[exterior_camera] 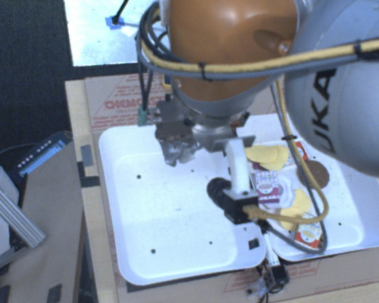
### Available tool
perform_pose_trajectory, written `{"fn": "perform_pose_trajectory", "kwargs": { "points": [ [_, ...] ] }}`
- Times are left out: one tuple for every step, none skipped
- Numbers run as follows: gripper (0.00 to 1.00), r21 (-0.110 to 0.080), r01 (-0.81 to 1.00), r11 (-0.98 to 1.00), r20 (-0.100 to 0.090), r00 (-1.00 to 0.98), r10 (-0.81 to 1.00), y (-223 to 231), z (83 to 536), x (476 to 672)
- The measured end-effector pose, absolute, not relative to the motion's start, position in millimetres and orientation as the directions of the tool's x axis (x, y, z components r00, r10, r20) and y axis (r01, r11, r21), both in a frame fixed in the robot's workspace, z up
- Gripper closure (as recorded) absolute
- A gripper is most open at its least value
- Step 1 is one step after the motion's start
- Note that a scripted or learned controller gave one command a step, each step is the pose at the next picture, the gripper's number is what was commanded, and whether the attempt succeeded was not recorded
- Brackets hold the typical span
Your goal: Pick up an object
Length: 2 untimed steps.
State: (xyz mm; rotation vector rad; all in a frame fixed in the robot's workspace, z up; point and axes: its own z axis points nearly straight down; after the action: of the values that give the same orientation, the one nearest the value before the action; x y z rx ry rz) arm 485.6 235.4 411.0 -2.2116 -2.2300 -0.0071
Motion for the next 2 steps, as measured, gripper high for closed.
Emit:
{"fn": "perform_pose_trajectory", "kwargs": {
  "points": [
    [1.00, -0.002, 1.000, 0.001, -0.001, -0.001, 1.000, 234.1, 375.8, 494.4],
    [1.00, 0.020, 1.000, 0.003, 0.008, -0.003, 1.000, 228.3, 538.4, 533.7]
  ]
}}
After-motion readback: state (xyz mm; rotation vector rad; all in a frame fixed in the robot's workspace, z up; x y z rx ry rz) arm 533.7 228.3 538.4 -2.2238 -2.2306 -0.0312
